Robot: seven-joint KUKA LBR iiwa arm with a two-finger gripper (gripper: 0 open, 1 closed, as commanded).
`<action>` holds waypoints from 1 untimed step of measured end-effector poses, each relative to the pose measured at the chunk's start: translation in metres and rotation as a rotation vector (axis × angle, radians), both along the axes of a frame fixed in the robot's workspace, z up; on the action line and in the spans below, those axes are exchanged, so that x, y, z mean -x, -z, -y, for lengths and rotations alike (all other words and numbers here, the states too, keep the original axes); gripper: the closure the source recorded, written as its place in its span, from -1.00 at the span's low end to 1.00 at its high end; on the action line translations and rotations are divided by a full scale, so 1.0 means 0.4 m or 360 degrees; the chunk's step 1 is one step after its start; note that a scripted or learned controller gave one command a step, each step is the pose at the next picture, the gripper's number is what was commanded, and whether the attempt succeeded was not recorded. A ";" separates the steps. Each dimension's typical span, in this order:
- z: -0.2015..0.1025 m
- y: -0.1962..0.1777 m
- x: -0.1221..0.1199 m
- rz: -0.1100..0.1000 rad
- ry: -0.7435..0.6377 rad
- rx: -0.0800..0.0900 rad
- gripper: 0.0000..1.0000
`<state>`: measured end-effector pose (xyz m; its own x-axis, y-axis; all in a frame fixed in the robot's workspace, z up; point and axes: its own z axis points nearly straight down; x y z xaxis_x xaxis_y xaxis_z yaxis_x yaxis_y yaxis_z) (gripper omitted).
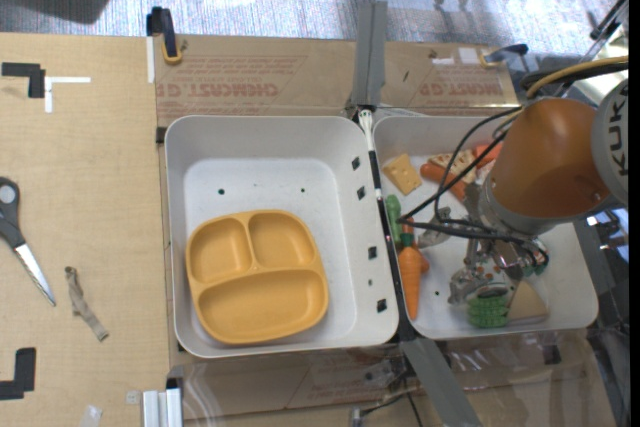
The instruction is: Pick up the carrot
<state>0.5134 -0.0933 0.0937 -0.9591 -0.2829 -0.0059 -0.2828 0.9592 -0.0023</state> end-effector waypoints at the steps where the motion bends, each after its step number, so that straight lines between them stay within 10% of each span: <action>1: 0.006 0.001 -0.194 -0.0002 0.0059 -0.0002 -1.00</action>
<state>0.5910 -0.0956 0.0932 -0.9689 -0.2473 -0.0049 -0.2473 0.9689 -0.0006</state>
